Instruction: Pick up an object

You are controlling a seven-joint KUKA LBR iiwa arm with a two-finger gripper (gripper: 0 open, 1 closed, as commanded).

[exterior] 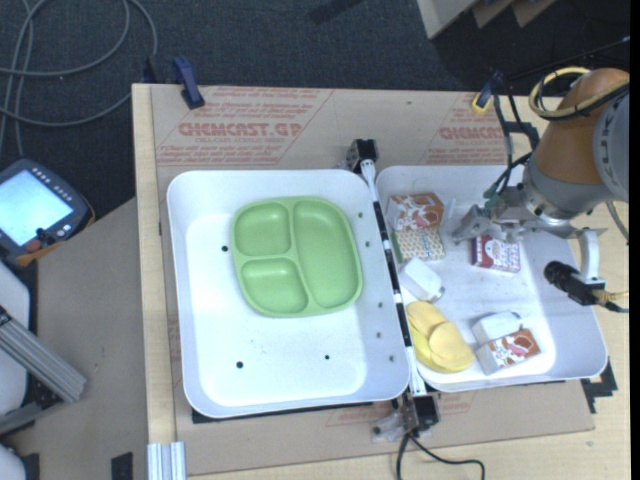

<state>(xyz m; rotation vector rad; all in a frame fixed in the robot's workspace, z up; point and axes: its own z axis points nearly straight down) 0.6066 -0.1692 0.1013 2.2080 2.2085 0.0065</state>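
The arm is reaching in over the far right edge of the right bin (590,353), its orange band sitting above the wrist, and the gripper (497,226) is hanging low over a small red-and-white packet (497,254) in the far half of that bin. The metal parts of the gripper are spreading to either side above the packet, but whether it is open or closed I cannot tell from here, and nothing is showing as held. The packet is lying directly beneath and slightly nearward of the gripper, apparently flat; its long axis is not clear. A patterned carton (417,226) is lying near the bin's far left corner, a white piece (423,281) just nearward of it, two yellow pieces (438,335) toward the near left corner, and a grey-and-orange carton (505,342) beside them. Their print is too small to read. The left bin (200,368) is carrying a green divided tray (297,256). The board (260,118) beneath is reading "CHEMCAST GP".
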